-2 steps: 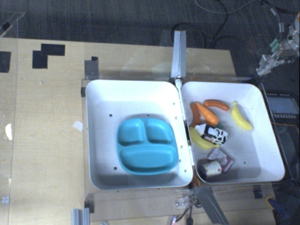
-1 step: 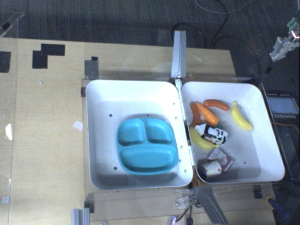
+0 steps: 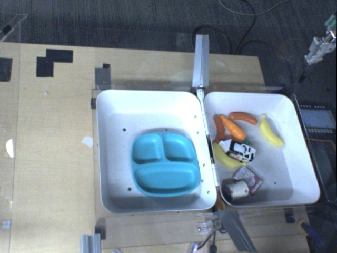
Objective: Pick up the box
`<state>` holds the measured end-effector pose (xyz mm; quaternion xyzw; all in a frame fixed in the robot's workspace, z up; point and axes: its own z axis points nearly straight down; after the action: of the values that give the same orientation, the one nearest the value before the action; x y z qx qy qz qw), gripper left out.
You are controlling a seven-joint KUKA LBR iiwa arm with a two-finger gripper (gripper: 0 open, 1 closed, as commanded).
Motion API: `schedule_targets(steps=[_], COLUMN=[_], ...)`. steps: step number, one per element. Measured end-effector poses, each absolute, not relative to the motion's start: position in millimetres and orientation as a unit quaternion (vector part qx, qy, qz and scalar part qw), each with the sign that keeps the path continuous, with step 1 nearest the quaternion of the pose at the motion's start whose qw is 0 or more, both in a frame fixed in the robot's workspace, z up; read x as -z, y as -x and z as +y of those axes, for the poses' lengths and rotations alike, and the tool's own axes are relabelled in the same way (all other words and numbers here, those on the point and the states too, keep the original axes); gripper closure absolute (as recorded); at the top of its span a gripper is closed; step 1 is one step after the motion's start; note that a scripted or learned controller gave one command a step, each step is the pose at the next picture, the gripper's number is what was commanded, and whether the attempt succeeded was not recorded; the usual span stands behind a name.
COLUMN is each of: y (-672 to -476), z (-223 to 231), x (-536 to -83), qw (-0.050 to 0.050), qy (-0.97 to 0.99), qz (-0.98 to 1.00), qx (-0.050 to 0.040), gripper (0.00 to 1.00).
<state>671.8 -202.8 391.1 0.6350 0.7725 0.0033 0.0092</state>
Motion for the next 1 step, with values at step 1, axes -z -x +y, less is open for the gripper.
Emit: schedule_targets(steps=[1], y=[-670.0], z=[-154.4], x=[-371.5], qw=[0.003], qy=[-0.538], qz=[0.843], qx=[-0.0013], gripper=[1.0])
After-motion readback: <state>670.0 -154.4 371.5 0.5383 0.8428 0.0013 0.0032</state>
